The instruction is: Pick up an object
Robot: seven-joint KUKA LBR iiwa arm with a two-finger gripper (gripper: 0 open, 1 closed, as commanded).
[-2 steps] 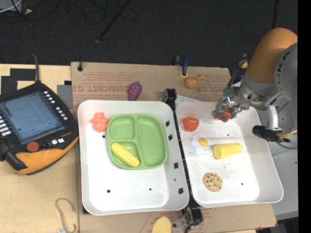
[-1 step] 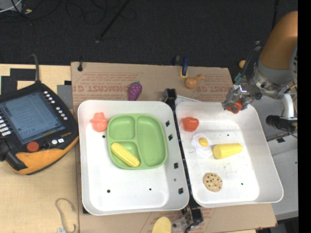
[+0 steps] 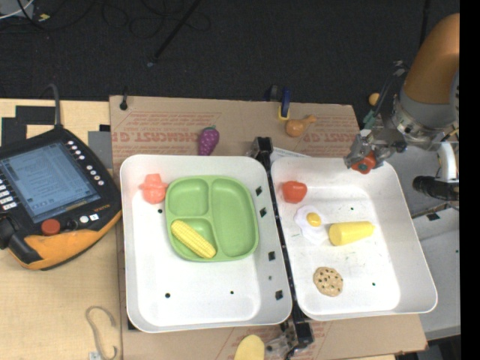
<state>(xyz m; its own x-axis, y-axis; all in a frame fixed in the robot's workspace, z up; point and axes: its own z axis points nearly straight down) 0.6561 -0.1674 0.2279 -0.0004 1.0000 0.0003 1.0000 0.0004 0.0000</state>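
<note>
The object to pick up is not being named by the task, so any toy in the 2 shallow white plastic bins is counting. The nearest candidate, a red rounded plastic toy vegetable (image 3: 294, 191), is lying in the far left corner of the right bin (image 3: 409, 223), just beside the divider.

The gripper (image 3: 362, 160) is hanging over the far right corner of this same bin, well apart from the red toy. I cannot tell if it is open or closed. A small red spot is showing at its tip, and I cannot tell if this is a held thing or a part of the tool.

To do this step well, I am thinking the arm should be travelling left along the far wall and coming down straight over the middle of the toy, keeping clear of the rim. The round shape is probably slipping easily, so a centred grip is mattering.

Counting now, the right bin is holding 4 toys: the red vegetable, 1 white fried egg with yellow yolk (image 3: 311, 220), 1 yellow plastic wedge (image 3: 351, 232) and 1 brown speckled cookie (image 3: 328, 280). The left bin (image 3: 195, 298) is holding 3 things: 1 green divided plate (image 3: 232, 201), 1 yellow corn cob (image 3: 193, 239) lying in the plate, and 1 pink toy (image 3: 152, 188) beside the plate. On the desk, 1 purple grape bunch (image 3: 208, 139) is lying behind the bins.
</note>
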